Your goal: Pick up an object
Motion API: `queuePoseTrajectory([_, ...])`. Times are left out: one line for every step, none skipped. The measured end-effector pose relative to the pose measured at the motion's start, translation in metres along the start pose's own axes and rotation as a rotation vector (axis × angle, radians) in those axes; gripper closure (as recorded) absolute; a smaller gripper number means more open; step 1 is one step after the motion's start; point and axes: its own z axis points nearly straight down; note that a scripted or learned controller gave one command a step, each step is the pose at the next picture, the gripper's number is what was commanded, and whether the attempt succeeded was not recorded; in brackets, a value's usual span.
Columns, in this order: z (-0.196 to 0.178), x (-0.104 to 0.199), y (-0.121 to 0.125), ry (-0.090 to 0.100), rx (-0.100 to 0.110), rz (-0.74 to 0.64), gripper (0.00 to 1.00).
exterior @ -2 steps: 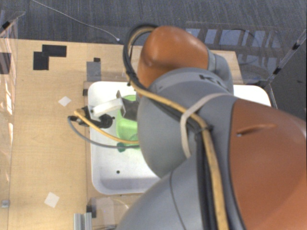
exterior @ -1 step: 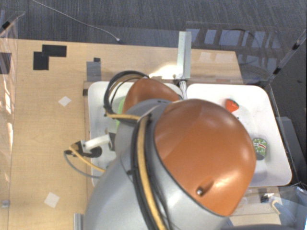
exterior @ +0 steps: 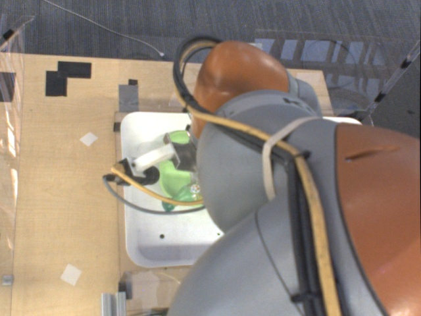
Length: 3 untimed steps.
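We observe a light wood counter [exterior: 59, 196] extending to the left of the pincer [exterior: 181, 153] and below it. Black L-shaped markers [exterior: 66, 78] sit on it, up and to the left of the pincer. Dark grey ribbed carpet floor [exterior: 197, 12] spans the area beyond the counter's far edge.

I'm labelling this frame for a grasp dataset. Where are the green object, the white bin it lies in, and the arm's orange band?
green object [exterior: 172, 176]: camera view, on its light green body.
white bin [exterior: 148, 239]: camera view, on its bare floor.
orange band [exterior: 240, 78]: camera view, on its rounded top.
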Motion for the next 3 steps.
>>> queuePoseTrajectory([0.044,0.0,-0.007,-0.011,-0.005,0.115,1.0])
queuePoseTrajectory([0.005,0.014,0.008,-0.01,-0.004,-0.236,1.0])
queuePoseTrajectory([0.035,0.009,-0.005,-0.009,-0.003,0.115,1.0])
